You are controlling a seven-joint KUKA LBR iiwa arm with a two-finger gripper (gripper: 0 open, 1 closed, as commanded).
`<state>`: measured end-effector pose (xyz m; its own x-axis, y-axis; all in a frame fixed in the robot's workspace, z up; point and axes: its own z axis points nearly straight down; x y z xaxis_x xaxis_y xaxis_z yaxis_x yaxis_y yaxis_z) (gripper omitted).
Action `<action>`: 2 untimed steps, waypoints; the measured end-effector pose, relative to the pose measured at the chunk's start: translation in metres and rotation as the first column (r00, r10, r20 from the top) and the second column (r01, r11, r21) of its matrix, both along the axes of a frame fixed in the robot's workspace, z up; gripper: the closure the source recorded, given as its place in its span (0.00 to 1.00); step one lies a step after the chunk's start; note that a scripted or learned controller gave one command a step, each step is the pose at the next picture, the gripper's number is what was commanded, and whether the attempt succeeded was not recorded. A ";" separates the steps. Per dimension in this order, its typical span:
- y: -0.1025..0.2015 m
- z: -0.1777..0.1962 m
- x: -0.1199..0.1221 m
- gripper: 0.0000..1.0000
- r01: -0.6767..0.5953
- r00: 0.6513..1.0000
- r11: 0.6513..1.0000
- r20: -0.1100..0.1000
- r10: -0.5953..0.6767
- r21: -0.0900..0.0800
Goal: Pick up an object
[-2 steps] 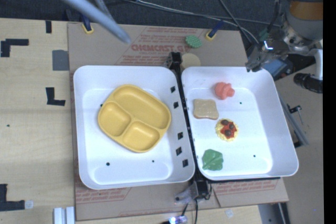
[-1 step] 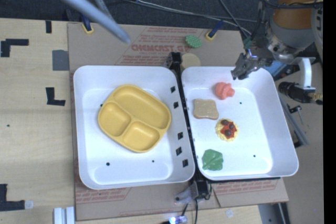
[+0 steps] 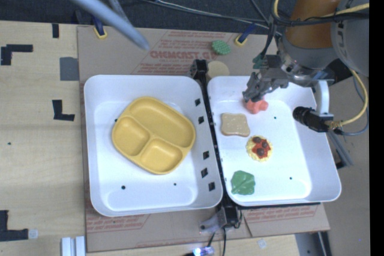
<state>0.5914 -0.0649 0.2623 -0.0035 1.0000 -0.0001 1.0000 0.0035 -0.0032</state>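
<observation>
A small red-orange piece lies near the far edge of the right bin; the jaws hang just above it, touching or nearly so; whether they are spread or pinching I cannot tell; this looks like the grasp step, which next calls for closing and lifting; toast, a pizza piece and a green leaf lie nearby.

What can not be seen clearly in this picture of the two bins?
- Gripper, camera view: the wrist above hides its fingers, so grip on the red-orange piece is unclear.
- Red-orange piece: top covered by the gripper, shape unclear.
- Green item beyond the bins: too small to identify.
- Arm's orange band: cut by the right edge.
</observation>
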 end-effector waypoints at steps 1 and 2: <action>0.048 -0.018 -0.015 1.00 0.001 1.000 1.000 0.001 -0.001 -0.001; 0.089 -0.029 -0.027 1.00 0.000 1.000 1.000 0.000 0.000 0.000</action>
